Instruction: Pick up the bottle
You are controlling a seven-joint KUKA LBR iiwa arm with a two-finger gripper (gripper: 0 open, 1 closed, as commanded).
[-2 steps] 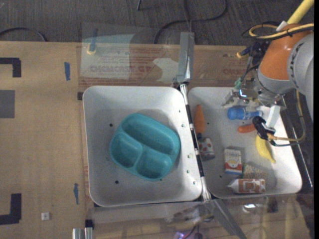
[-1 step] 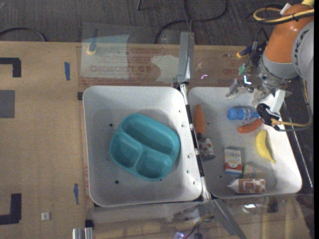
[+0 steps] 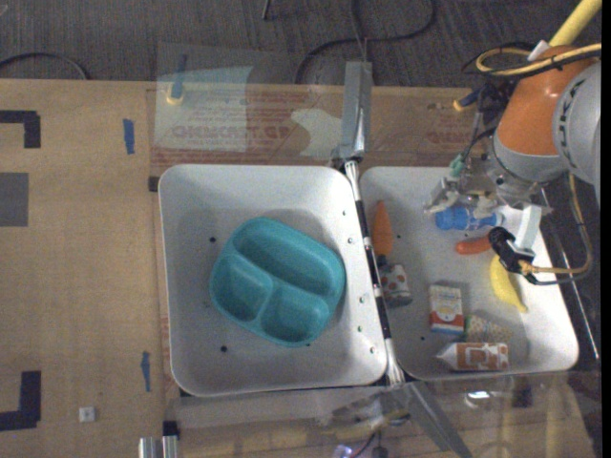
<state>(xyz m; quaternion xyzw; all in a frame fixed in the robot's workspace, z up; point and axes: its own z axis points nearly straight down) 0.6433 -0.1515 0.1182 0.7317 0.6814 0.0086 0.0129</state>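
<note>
Bottle [image 3: 465, 219] blue, long axis left-right | jaws [image 3: 462, 195] just above it, state unclear

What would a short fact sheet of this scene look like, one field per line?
left bin: holds a teal divided plate
right bin: carrot, banana, small cartons, blue bottle
arm: reaches in over the right bin
gripper: low over the blue bottle, hold unclear
bench: brown, with blue tape marks
</note>
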